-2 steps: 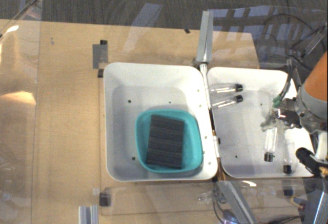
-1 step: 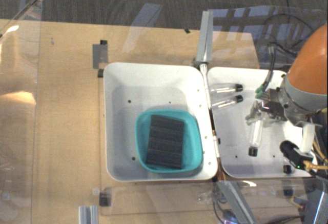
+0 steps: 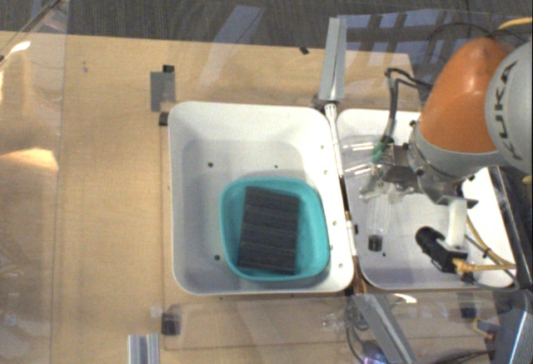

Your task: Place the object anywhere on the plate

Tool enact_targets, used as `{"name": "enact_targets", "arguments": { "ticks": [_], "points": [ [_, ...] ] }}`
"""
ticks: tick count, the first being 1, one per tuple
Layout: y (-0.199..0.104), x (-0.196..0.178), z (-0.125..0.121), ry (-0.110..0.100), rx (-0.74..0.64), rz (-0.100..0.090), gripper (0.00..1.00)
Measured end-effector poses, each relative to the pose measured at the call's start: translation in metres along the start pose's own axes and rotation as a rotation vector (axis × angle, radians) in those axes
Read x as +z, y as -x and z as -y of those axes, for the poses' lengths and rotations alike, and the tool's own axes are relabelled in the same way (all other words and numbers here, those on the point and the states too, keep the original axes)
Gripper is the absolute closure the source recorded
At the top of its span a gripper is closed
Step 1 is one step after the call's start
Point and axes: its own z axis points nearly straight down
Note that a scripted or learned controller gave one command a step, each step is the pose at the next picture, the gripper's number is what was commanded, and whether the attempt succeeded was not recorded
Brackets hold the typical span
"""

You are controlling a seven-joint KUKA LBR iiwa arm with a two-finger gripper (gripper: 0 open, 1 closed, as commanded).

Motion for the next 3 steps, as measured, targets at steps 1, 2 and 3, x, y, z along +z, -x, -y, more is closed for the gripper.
{"name": "enact_targets", "arguments": {
  "ticks": [1,2,3],
  "points": [
    [-0.042,0.001,-0.017,0.003,-0.111,0.0,1.0],
    [-0.098,0.042,-0.005,-0.001,-0.263,-0.001,1.0],
    [-0.097,0.042,-0.005,-0.001,-0.262,-0.001,0.0]
  ]
}}
